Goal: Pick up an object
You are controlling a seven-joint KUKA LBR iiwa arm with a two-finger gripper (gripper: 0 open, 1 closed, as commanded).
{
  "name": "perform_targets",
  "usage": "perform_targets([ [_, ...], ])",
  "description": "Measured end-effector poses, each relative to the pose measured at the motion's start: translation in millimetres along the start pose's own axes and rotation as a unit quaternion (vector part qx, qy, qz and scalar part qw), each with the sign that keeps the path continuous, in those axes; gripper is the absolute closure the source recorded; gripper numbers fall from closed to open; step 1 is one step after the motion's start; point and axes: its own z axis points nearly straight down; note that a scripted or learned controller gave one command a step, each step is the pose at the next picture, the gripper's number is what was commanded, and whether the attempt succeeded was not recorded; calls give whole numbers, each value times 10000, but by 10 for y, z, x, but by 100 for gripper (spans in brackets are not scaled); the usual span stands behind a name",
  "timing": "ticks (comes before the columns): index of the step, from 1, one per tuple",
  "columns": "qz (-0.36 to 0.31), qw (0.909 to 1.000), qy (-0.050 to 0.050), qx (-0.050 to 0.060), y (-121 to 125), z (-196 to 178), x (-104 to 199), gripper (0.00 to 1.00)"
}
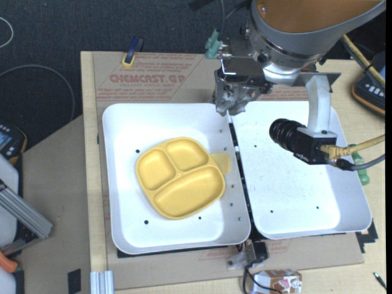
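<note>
Yellow plastic divided plate (179, 177): lies flat in the left white shallow bin (119, 133), below and left of the claw.
Claw (231, 105): hangs over the bins' far edge; its grip state I cannot tell.

A robotics lab or test cell, by every sign. Two shallow white bins (245, 216) fixed side by side on a counter (92, 103) faced with a brown sheet stamped with a maker's name. Large grey and orange robot arm (306, 11) overhead, black camera-like unit (300, 141) bracketed beside it, loose cables (24, 72) on dark carpet, aluminium framing (24, 216) at left.
</note>
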Motion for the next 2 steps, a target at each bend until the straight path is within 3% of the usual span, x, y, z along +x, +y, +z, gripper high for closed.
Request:
perform_targets([
  [1,-27,10000,18,-36,1,-381,428,100],
  [2,6,10000,4,-8,0,-371,-202,100],
])
